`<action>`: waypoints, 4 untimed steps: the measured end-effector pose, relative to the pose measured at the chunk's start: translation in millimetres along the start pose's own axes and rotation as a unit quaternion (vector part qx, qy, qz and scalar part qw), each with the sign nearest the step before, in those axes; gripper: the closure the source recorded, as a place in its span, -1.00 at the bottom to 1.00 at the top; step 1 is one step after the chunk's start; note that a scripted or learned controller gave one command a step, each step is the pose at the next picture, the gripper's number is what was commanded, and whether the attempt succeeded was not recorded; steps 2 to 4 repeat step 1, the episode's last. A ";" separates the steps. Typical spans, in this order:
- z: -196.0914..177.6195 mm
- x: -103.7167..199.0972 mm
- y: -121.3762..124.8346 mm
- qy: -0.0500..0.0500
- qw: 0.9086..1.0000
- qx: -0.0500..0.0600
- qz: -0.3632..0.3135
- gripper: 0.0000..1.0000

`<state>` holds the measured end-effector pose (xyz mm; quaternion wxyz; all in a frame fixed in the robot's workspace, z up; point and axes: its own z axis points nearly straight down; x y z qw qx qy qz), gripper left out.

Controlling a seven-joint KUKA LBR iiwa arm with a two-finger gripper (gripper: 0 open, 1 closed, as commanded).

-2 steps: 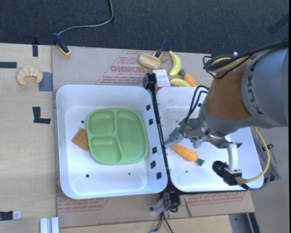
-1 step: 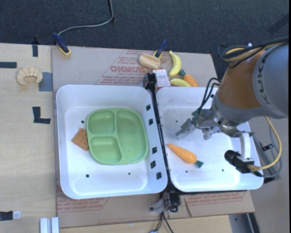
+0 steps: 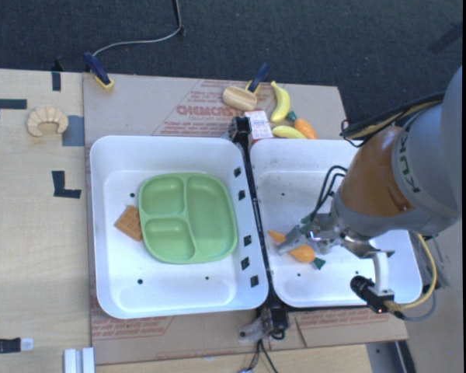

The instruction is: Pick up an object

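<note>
Left bin (image 3: 109, 208): green three-compartment plastic tray (image 3: 188, 217), tan cracker-like piece (image 3: 129, 223) at its left edge; leave alone.
Right bin (image 3: 295, 158): small orange toy carrot (image 3: 301, 253), near the divider.
Jaws (image 3: 309, 239): just above carrot; spread cannot be told.
Advice: centre over carrot, descend straight, close gently, lift slowly.

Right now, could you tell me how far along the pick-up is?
Done: the arm has reached into the right bin, and the end effector is down over the orange toy carrot on the bin floor. In hand: closing in on the carrot; a grip is not visibly secured. Left: grasp and lift it. The green tray in the left bin is untouched.
</note>
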<state>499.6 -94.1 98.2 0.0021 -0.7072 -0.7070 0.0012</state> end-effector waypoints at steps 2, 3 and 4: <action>-9.5 1.0 0.1 0.001 1.000 0.001 0.000 1.00; -9.5 1.0 0.1 0.001 1.000 0.001 0.000 1.00; -9.5 1.0 0.1 0.001 1.000 0.001 0.000 1.00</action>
